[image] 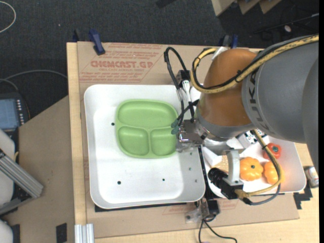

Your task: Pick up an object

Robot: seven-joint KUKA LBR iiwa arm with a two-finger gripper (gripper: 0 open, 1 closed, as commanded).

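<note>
A green divided plate (146, 128) lies in the left white bin (101, 151), toward its far right side. My gripper (183, 137) hangs at the plate's right edge, close to the wall between the two bins. The grey arm with its orange band covers most of the right bin (296, 178). Two orange rounded objects, one (250, 168) and the other (271, 172), lie in the right bin just below the arm. A small red object (274, 149) sits beside them.
The left bin's white floor shows bare in front of and to the left of the plate. Black and yellow cables loop around the wrist above the plate's far right corner. A cardboard sheet (121, 62) lies under the bins.
</note>
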